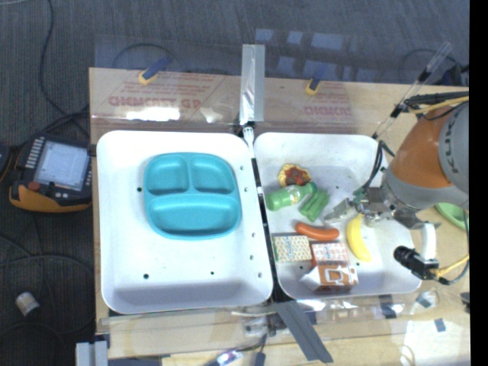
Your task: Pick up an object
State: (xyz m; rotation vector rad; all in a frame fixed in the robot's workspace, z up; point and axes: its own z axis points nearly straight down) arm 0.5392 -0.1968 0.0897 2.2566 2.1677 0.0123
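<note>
Turquoise plastic stands out first: a divided tray [191, 194] lies in the left bin [122, 273], left of centre in the frame. Right of the divider, the right bin [343, 145] holds the candidates for picking: a green piece [296, 197] with a small red-and-yellow item [294, 175] above it, a red sausage-like piece [317, 232], a patterned packet [292, 248], a brown carton [333, 274], and a yellow banana [357, 239] nearest the arm. The gripper [364, 208] hangs low at the right of the frame, just above the banana's upper end, the orange-banded wrist [427, 162] sloping in behind it. The step appears to be the approach before a grasp. Whether the fingers are spread or closed I cannot tell. Next, a straight descent onto the banana seems called for.
</note>
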